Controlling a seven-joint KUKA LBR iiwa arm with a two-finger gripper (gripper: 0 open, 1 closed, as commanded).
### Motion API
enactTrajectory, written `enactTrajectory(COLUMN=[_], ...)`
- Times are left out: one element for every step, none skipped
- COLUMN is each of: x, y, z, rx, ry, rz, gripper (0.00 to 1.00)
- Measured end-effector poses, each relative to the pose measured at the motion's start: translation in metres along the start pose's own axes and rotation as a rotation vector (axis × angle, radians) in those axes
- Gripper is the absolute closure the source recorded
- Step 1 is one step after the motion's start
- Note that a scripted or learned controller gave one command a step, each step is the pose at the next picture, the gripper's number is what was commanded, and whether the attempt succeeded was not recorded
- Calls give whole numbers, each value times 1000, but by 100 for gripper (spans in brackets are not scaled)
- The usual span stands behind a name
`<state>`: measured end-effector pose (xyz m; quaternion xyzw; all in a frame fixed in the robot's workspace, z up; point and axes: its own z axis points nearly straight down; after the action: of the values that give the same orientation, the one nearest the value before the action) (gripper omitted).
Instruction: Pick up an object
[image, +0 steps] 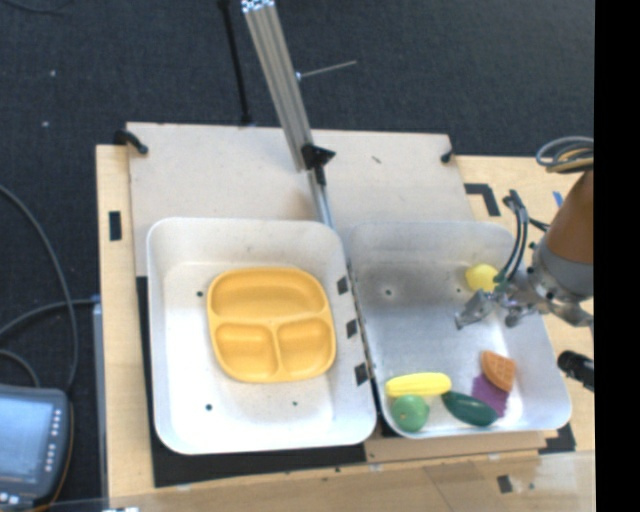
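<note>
Camera view: the gripper (490, 312) hangs low in the right bin (420, 250), jaws spread and pinching nothing, just below a yellow ball (481, 277) at right centre. No object is lifted; the whole pick remains.

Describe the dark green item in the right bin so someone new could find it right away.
Start at the right bin and go to its near edge, where several toy foods cluster. The dark green vegetable lies between the round light green fruit and the purple piece; it is long, pointed and the darkest there.
</note>
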<state>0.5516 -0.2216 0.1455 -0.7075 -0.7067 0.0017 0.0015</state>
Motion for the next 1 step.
enactTrajectory(x=[-1], y=[0], z=[46], rx=[-5], ry=[-2], rz=[1], gripper=[0])
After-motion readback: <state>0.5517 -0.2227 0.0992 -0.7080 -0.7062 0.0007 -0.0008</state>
